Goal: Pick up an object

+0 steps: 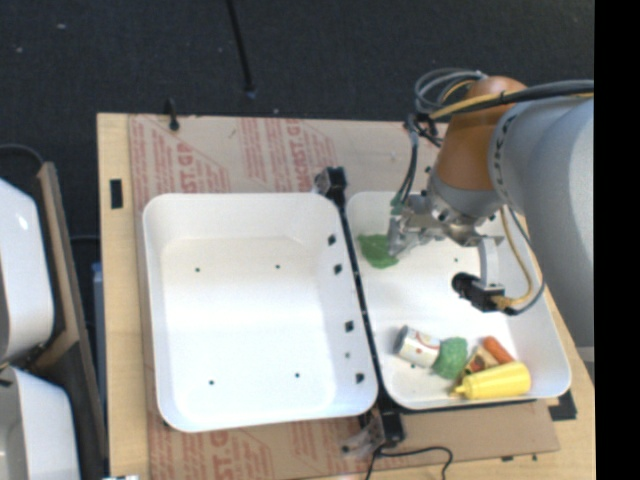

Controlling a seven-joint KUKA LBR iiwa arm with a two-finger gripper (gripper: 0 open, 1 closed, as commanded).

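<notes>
Camera view: gripper (393, 240) low in right bin (545, 343).
Contact: at green object (377, 251).
Grip: cannot tell if clenched.

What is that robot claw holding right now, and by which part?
It cannot be told. The gripper is down at a green object near the right bin's far left corner, but the view does not show a grip on it.
</notes>
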